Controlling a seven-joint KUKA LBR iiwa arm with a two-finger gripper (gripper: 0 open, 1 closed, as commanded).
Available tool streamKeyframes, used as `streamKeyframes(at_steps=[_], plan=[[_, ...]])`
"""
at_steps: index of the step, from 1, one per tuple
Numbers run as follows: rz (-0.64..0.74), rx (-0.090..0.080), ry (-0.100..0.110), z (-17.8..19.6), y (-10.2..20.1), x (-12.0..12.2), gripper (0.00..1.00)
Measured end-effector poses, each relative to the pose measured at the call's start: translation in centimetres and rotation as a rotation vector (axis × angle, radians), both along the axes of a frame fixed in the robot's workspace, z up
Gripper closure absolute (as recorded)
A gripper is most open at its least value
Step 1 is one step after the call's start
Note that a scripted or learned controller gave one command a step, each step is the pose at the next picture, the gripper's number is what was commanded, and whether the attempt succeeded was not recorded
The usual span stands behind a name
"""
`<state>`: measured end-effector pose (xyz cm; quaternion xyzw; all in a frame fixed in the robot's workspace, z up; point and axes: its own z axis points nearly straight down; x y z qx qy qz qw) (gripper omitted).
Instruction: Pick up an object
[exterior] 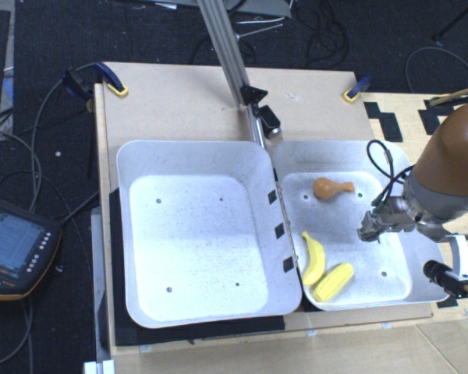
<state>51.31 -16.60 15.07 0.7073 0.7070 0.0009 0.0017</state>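
Two white bins: left bin [191,232], right bin [390,287]. Right bin holds three items: one banana [313,257], one yellow corn cob [333,281] touching it, one brown drumstick [331,188] at the far side. Gripper [370,231] over right bin's right half, apart from all three; jaw state cannot tell.

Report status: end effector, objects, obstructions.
End effector over right white bin, nothing seen held. Yellow plastic banana, yellow corn cob, brown drumstick-shaped toy lying apart. Nothing blocking them.

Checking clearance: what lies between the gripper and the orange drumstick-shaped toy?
Bare white bin floor separates gripper from orange drumstick-shaped toy, per camera view.
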Motion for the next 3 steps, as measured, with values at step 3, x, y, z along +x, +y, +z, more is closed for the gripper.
streamKeyframes(at_steps=[3], plan=[[0.004, 0.002, 0.004, 7.6, 4.5, 0.9, 1.0]])
